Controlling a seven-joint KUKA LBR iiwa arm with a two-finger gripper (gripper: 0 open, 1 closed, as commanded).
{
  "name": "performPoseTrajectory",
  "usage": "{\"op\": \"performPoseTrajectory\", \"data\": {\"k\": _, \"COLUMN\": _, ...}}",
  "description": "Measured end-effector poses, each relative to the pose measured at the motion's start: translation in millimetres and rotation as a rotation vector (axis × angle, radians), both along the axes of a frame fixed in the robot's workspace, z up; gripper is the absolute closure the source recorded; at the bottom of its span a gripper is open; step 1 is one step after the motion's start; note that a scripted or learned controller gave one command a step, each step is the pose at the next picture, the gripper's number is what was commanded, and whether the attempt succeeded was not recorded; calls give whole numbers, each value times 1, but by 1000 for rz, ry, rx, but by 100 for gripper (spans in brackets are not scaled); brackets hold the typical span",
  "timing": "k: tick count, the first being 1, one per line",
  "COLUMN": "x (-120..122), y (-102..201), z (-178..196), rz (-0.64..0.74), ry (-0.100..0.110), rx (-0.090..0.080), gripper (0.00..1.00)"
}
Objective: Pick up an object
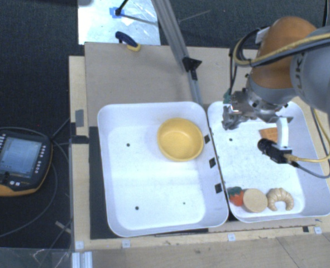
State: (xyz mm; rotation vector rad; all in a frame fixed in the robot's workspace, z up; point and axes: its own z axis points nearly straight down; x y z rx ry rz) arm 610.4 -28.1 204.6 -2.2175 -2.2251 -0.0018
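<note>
Dark carpet surrounds a tan bench carrying two shallow white bins side by side. A handheld control pendant lies on the floor off the bench's left side.

Left bin: one yellow bowl, upright, near the far right corner of that bin.

Right bin: three small items clustered along the near edge. From the near left corner outward: a red-and-green piece, a round tan disc touching or just beside it, then a croissant-shaped piece just beside the disc. An orange wedge lies mid-bin toward the far side, partly covered by the arm's hardware.

Gripper hangs over the far left corner of the right bin, close to the wall shared with the left bin. Nothing seen between the fingers. Whether the jaws are apart or together: cannot tell, too small and dark.

Key relation, as a judgement: the nearest candidate is the orange wedge, lying toward the bin's right edge from the gripper. The near-edge cluster sits well apart, at the opposite side of the bin. The bowl lies across the dividing wall, toward the left. No pick underway yet by the look of it.
</note>
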Motion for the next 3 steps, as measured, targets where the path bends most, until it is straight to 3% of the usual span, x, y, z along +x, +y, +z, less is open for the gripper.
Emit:
{"op": "performPoseTrajectory", "data": {"k": 2, "x": -15, "y": 88, "z": 9, "rz": 1, "ry": 0, "rx": 0, "gripper": 100}}
{"op": "performPoseTrajectory", "data": {"k": 3, "x": -15, "y": 85, "z": 9, "rz": -3, "ry": 0, "rx": -1, "gripper": 0}}
